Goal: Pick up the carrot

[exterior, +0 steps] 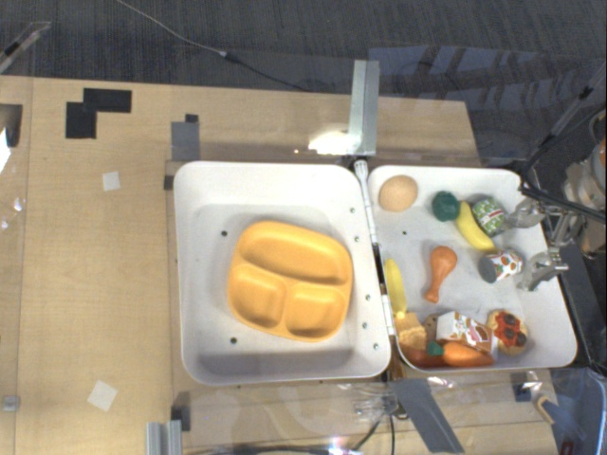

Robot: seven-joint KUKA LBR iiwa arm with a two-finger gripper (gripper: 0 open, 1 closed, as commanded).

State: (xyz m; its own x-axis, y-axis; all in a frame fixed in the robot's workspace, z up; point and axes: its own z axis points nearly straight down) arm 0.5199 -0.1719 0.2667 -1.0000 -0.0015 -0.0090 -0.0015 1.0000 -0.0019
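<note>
The carrot (466, 354), orange with a green end, lies along the near wall of the right bin (560, 344), tucked under a small carton (464, 328). My gripper (535, 245) hovers over the right bin's far right side, well up and right of the carrot. Its two metal fingers (526, 217) stand apart, open, with nothing between them. A small grey and red can (501, 266) lies just to the left of the lower finger.
The right bin also holds an egg (398, 193), a green vegetable (445, 206), a banana (474, 227), a drumstick (439, 271), a corn cob (395, 285) and a red packet (510, 330). In the left bin (204, 207) sits a yellow divided plate (289, 280).
</note>
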